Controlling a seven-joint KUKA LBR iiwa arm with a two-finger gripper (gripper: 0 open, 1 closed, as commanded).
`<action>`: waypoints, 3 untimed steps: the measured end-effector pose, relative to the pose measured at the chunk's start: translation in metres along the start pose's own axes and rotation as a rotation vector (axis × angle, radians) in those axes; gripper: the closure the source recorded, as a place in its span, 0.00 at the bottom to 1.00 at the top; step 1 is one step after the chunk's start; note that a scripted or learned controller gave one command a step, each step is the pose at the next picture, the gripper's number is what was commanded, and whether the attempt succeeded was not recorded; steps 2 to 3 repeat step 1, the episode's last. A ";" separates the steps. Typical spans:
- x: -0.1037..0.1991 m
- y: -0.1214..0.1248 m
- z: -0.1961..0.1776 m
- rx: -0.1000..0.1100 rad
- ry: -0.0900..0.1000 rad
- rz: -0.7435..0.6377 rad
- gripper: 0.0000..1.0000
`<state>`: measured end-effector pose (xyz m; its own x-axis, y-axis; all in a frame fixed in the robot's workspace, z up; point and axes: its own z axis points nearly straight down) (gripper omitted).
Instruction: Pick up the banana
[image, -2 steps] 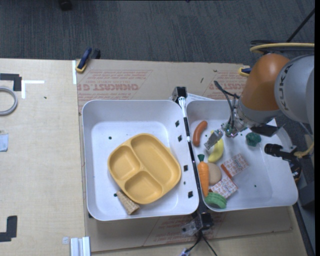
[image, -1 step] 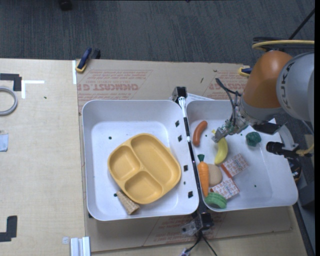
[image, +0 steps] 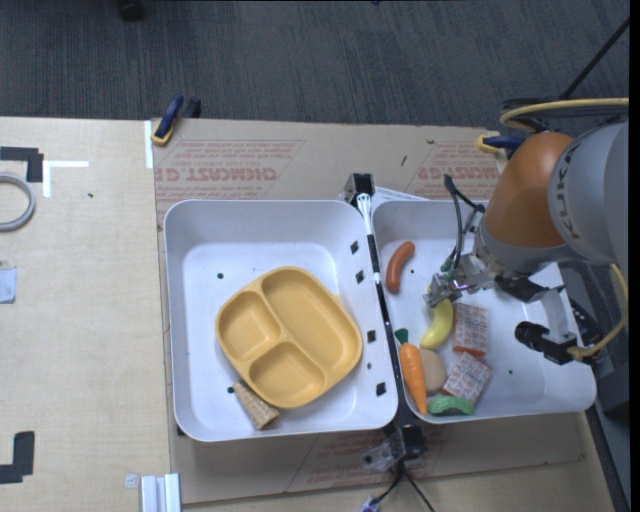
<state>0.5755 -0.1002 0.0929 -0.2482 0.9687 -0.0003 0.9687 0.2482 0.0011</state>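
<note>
We see the banana (image: 438, 325) in the right bin (image: 520, 400), lying near the bin's middle, slightly tilted, its upper tip pointing up at the jaws (image: 446, 290). The jaws sit just above that tip, touching or nearly so; we can't tell which. We can't tell whether they're released or clenched either: the metal tip is small and cluttered with cabling. Nothing visibly sits between them.

Around the banana: a sausage (image: 399, 265) up and left, a carrot (image: 412, 377) down and left along the divider, two red-and-white printed packets (image: 468, 352) just right, a green item (image: 452, 406) by the bottom wall. Packet print is too small to read.

The left bin (image: 190, 330) carries a yellow divided plate (image: 289, 336) with a brown block (image: 255, 406) at its lower edge.

The cardboard (image: 230, 165) on the bench (image: 80, 330) under the bins has red print, upside down from here; it looks like "CHEMCAST GP", not fully legible.
</note>
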 end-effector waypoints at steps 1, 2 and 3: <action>0.018 0.029 -0.099 0.001 -0.001 0.250 1.00; 0.018 0.029 -0.099 0.001 -0.001 0.250 1.00; 0.018 0.029 -0.099 0.001 -0.001 0.250 1.00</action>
